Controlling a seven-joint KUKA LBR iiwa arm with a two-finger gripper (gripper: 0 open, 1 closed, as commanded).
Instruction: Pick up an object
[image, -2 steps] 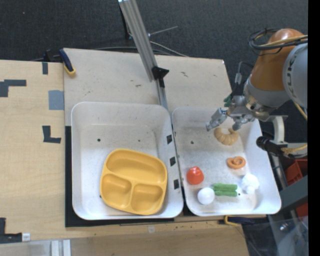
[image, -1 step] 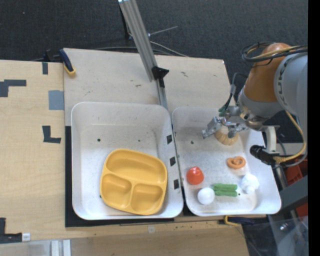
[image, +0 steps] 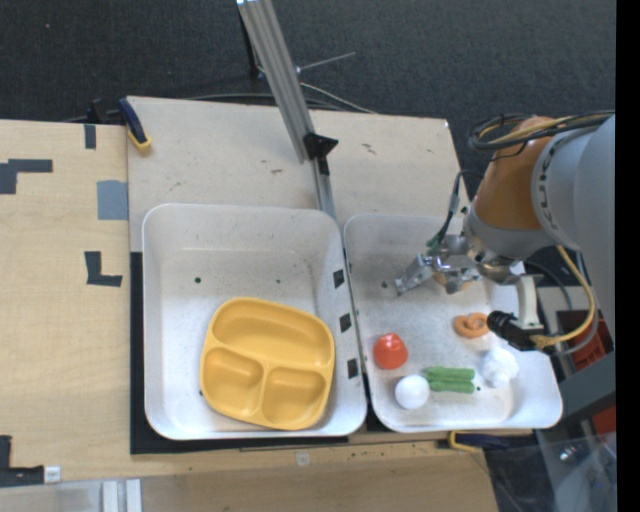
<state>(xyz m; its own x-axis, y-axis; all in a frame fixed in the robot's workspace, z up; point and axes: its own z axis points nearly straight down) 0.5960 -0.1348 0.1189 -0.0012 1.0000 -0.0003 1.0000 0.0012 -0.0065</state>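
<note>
- Nearest the lower edge, the right bin (image: 545, 405) holds a white ball (image: 411, 391), a green ridged piece (image: 450, 379) lying flat just beside it, and a white crumpled-looking lump (image: 499, 366) whose shape is hard to make out.
- Just behind them sit a red rounded object (image: 390, 350) with a glossy top and an orange ring-like piece (image: 470, 325), partly crowded by a black fitting on the arm (image: 540, 195).
- Left bin (image: 160, 300): a yellow plastic tray (image: 267, 362) with three smooth compartments, lying flat toward its front.
- Metallic pincer (image: 400, 284) hangs over the back half of the right bin, well apart from every object; its fingers point left, and I cannot tell whether they are apart or together, the tips being small and blurred. Nothing shows between them.
- Grey arm with orange band is cut off at the right edge.
- Farther back, the pale wooden tabletop (image: 230, 150) carries a slanted metal pole (image: 285, 90), cut off at the top.
</note>
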